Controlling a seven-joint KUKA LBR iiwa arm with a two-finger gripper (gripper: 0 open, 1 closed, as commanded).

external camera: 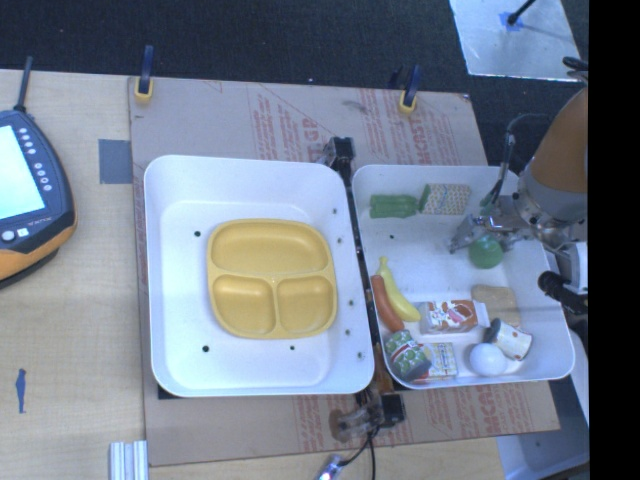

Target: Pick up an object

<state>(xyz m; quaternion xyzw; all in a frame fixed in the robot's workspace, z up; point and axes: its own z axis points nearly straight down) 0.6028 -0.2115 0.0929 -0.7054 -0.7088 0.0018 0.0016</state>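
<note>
While my tool [483,236] hangs low over the right bin [560,368], right at a green ball [487,253], I can't tell whether it's clenched or released on anything. Cardboard sheeting [250,118] covers the wooden counter [70,368], clipped at the back by two clamps [145,78], with dark carpet [250,18] beyond and a control pendant [30,193] at the left. Left bin [170,358] carries a yellow divided plate [271,276]; the right one also has a banana [397,296], a snack packet [455,316] and a white ball [487,359].
</note>
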